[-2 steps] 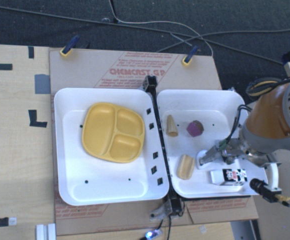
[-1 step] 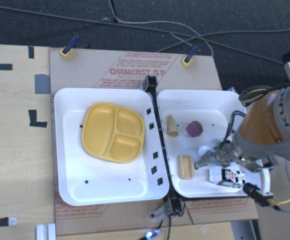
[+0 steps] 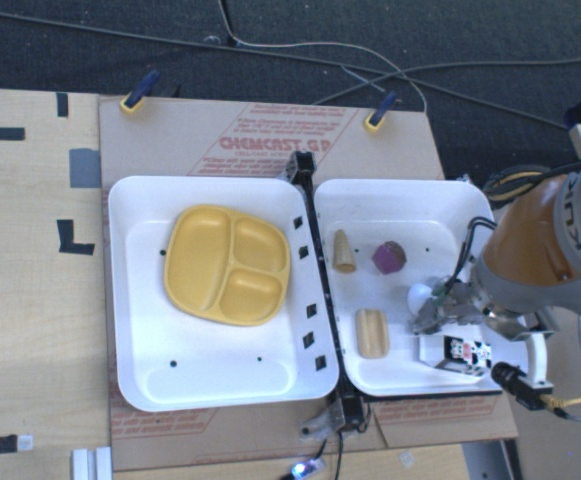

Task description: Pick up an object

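While the gripper [image 3: 432, 313] hung low in the right bin [image 3: 400, 196], toward the lower right of the frame, its fingers were lost against the grey wrist and the white floor; whether the jaws stood wide, narrow or closed on something could not be told. A small white object [image 3: 419, 294] lay just to the left of the gripper, touching it or nearly so; no object could be seen between the fingers, so no hold could be claimed.

The other candidates lay further left in the same bin: a purple ball [image 3: 389, 257] near the middle, a tan cylinder [image 3: 343, 251] beside the divider at upper left, and a tan block [image 3: 372, 332] near the lower edge; a yellow divided plate [image 3: 227, 264] sat in the left bin [image 3: 130, 268], well apart from the arm [image 3: 530, 243].

As a judgement, the main risk was a closure on nothing; the white object looked small and rounded, and a finger that met it off-centre could have pushed it aside or sent it rolling across the smooth floor. The gripper also worked close to the bin's right wall; a finger could have caught the rim or scraped the floor, stalling the descent or tilting the bin. White on white made the target hard to judge; a lift could have come up bare.
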